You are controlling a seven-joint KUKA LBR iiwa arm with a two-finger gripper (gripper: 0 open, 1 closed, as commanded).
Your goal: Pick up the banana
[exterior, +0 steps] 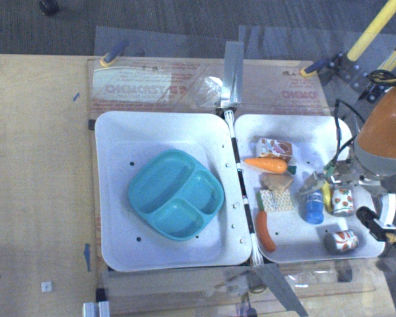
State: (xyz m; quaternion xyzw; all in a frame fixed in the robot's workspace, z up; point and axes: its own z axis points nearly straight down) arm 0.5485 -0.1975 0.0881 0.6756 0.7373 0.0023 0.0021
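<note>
The banana (327, 195) shows as a short yellow strip in the right bin (297, 127), wedged between a blue bottle (314, 209) and a red-and-white can (343, 202). Its upper end is hidden under my gripper (321, 181). The gripper hangs directly over that end, low in the bin, at the tip of the grey arm with the orange band (385, 134). From this slant I cannot make out whether anything is held.
The right bin also holds a carrot (267, 166), a snack box (274, 148), a cracker-like square (277, 200), a red sausage (265, 232) and a second can (341, 241). A teal divided plate (175, 194) lies in the left bin (119, 137).
</note>
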